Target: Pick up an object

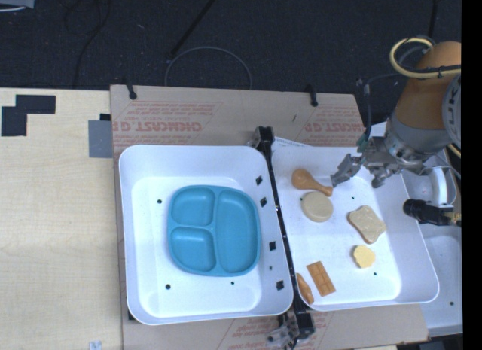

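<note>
1. I am hanging my gripper [361,171] over the far part of the right bin [422,284]. My two fingers are spread wide apart, and I am gripping nothing.

2. The thing closest to me is the drumstick [310,181], just off my left finger. The round cookie [317,207] is sitting just past it, nearly touching it. If I am coming down there, one finger may be landing on the cookie and pushing both away.

3. The toast [367,223] is lying a bit below my hand, and the small yellow piece [364,256] is sitting past that. Both look flat and low, so my fingers may be sliding over the top and closing on air.

4. The orange cracker [321,278] and the little orange stick [304,288] are lying far from me, near the wall between the bins. Reaching there, I may be bumping that wall.

5. The blue plate [212,229] is resting in the left bin [143,296], well away from my hand. It is wide and may be too big for my fingers.

6. I think my hand is still high above the bin floor, but from this slant I am not sure. Dropping too fast may be knocking the bin.
</note>
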Robot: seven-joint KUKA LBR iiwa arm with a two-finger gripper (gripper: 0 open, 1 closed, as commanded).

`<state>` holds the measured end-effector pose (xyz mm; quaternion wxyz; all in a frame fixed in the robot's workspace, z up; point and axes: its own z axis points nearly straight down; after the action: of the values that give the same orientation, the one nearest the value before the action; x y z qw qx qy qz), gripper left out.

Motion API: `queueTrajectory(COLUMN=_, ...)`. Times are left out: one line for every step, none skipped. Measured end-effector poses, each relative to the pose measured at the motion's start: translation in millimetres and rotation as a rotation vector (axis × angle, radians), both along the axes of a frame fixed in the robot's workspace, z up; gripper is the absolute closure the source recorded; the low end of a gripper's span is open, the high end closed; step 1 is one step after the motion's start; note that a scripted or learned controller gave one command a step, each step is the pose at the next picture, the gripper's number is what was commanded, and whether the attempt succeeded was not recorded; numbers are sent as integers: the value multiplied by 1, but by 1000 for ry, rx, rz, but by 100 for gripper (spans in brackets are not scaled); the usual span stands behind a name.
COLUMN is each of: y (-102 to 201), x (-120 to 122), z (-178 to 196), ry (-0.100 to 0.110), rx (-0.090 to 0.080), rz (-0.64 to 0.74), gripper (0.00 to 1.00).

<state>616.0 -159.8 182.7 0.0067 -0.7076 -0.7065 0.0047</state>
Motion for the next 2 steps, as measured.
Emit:
queueTrajectory(y=0, x=3, z=9, ry=-13, rx=-2, rz=2, gripper=0)
queueTrajectory(y=-4, x=-2, z=-53, ry=-8, rx=-1, rz=1, gripper=0)
